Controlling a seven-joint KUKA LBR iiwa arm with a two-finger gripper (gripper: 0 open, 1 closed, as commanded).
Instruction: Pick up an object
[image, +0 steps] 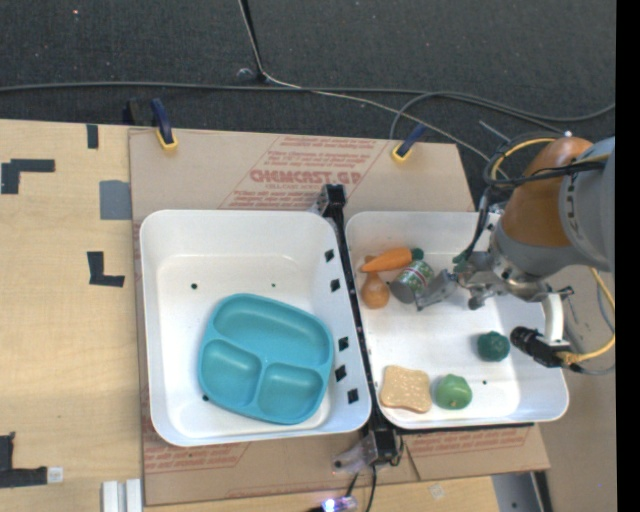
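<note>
The grey two-finger gripper (432, 293) is seen low in the right white bin (540, 405), pointing left. Its finger spacing cannot be told. Its tip is placed just beside a small metallic can with a green label (411, 280), an orange carrot (387, 261) and a brown onion-like ball (375, 292). A toast slice (405, 389), a green apple (453, 391) and a dark green lump (492, 346) lie apart. A blue divided plastic tray (265, 357) is held in the left white bin (160, 300).

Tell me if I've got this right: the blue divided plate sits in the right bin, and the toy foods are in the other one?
Not quite. The camera view shows the blue divided plate in the left bin; the toy foods, such as the carrot and the toast slice, lie in the right bin.
</note>
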